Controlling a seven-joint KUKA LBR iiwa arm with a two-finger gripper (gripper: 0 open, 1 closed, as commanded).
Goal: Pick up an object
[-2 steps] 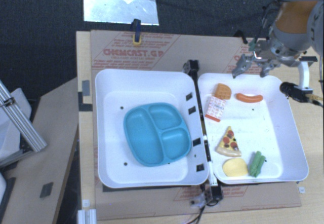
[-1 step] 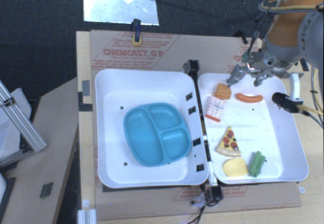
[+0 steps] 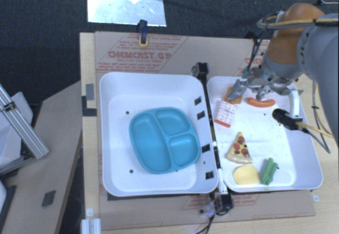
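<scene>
Gripper spread wide, empty, low over right bin far end. Sausage just beside gripper; fries box near; pizza slice well apart. Blue tray farther off.

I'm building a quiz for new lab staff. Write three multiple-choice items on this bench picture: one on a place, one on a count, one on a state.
1. Where does the blue tray lie?
A. In the left bin
B. In the right bin
C. On the floor

2. How many compartments does the blue tray have?
A. One
B. Three
C. Six

3. How does the pizza slice sit?
A. Clamped in the hand
B. Flat in the right bin, apart from the hand
C. On the blue tray

Answers:
1. A, the tray rests inside the left bin.
2. B, ridges split it into three sections.
3. B, it lies on the right bin's floor above the yellow piece, while the hand is at the bin's far end near the sausage.
</scene>
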